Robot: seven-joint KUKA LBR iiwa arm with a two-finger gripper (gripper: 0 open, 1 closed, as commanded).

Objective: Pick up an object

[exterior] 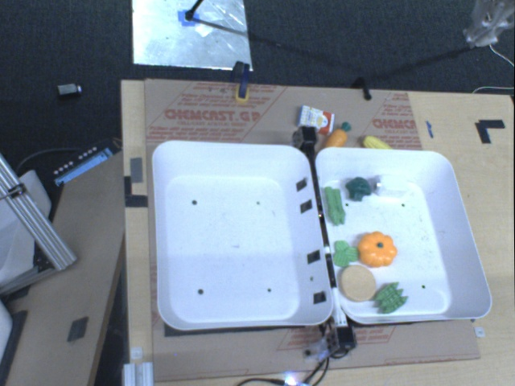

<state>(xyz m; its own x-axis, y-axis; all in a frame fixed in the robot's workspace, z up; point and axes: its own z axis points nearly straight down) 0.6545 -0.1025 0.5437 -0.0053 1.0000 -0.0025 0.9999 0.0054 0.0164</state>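
The right white bin (459,215) holds several toy foods. An orange pumpkin (376,248) lies near its middle. A dark green broccoli (359,187) and a green pod (334,204) sit toward the back left. A light green leaf (344,253), a tan round disc (358,282) and a green leafy piece (389,297) lie at the front left. My gripper (487,16) appears as a blurred grey shape at the top right corner, high up and far behind the bins.
The left white bin (233,232) sits beside the right one, with black clips along the shared wall. Behind the bins on the cardboard lie a carrot (335,137), a yellow piece (375,143) and a small carton (315,118). A yellow clamp (241,83) stands at the back.
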